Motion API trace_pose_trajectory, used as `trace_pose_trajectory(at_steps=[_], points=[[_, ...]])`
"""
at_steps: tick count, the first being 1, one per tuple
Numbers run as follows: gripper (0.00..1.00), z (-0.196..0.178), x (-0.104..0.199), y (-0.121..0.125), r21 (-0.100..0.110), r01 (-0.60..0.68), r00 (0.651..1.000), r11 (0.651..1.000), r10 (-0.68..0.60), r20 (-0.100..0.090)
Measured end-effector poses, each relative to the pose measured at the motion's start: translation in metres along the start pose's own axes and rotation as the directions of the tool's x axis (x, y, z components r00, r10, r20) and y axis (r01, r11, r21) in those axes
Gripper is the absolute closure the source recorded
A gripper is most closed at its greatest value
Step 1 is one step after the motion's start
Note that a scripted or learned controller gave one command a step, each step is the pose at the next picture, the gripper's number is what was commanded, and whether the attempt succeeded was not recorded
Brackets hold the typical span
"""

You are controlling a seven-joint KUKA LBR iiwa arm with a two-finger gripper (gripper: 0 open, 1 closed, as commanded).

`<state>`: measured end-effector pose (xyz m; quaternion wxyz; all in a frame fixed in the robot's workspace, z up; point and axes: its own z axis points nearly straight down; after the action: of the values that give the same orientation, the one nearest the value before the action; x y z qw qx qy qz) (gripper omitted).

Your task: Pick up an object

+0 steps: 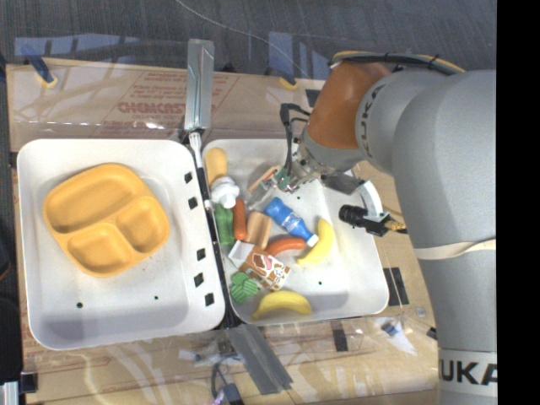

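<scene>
The right bin holds a pile of toy food. In it are a blue bottle, a yellow banana, a second banana at the front, a red sausage, a patterned box, a white-capped item and green pieces. My gripper hangs low over the back of the pile, just above and behind the blue bottle. The wrist hides what lies under it.
The left bin carries a yellow divided plate. A metal divider strip runs between the bins at the back. The grey arm covers the right bin's right rim. A black cable connector sits beside the wrist.
</scene>
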<state>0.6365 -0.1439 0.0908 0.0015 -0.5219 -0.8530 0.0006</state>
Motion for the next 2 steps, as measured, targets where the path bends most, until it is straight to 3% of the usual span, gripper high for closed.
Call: trace_pose_trajectory(at_steps=[1,2], points=[[1.0,-0.012,-0.001,0.001,-0.002,0.003,1.0,1.0,-0.003,0.003],[1.0,-0.096,0.028,0.039,-0.009,-0.102,0.995,0.995,0.102,0.005]])
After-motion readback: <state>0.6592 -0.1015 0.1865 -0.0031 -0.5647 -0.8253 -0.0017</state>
